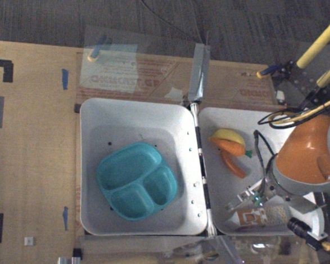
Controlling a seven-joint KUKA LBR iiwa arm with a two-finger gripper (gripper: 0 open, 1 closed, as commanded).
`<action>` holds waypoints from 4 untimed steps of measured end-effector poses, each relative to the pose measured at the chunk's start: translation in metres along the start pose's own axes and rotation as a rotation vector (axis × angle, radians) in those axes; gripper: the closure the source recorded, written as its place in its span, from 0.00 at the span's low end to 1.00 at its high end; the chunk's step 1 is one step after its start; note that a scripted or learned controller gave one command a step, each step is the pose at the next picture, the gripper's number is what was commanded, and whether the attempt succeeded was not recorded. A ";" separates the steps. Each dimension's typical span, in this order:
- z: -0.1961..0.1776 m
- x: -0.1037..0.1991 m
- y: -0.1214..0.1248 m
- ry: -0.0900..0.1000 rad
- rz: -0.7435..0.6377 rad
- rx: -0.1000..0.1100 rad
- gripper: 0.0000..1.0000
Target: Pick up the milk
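Observation:
The milk [253, 217], a small white and brown carton, lies near the front wall of the right bin [219, 166]. My gripper [248, 200] hangs low in that bin, just above and to the left of the carton, reaching down from the orange-banded wrist [307, 158]. From this angle I cannot tell whether it touches the carton. The wrist hides the bin's right part.
A yellow fruit [230, 136] and two orange carrot-like pieces [232, 163] lie at the back of the right bin. A teal divided plate [137, 181] sits in the left bin [96, 152]. Cables and yellow tubes run along the right side.

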State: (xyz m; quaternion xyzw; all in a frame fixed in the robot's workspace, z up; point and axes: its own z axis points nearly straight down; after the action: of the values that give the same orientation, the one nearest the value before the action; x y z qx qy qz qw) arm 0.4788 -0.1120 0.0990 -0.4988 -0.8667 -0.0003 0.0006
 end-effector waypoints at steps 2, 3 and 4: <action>-0.017 -0.012 -0.005 -0.006 -0.158 -0.004 0.00; -0.012 -0.008 -0.002 -0.003 -0.266 -0.002 0.00; -0.033 -0.005 -0.001 -0.006 -0.366 -0.003 0.00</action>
State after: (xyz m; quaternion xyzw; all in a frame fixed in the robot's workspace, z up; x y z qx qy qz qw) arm 0.4801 -0.1168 0.1322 -0.3326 -0.9431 -0.0002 -0.0029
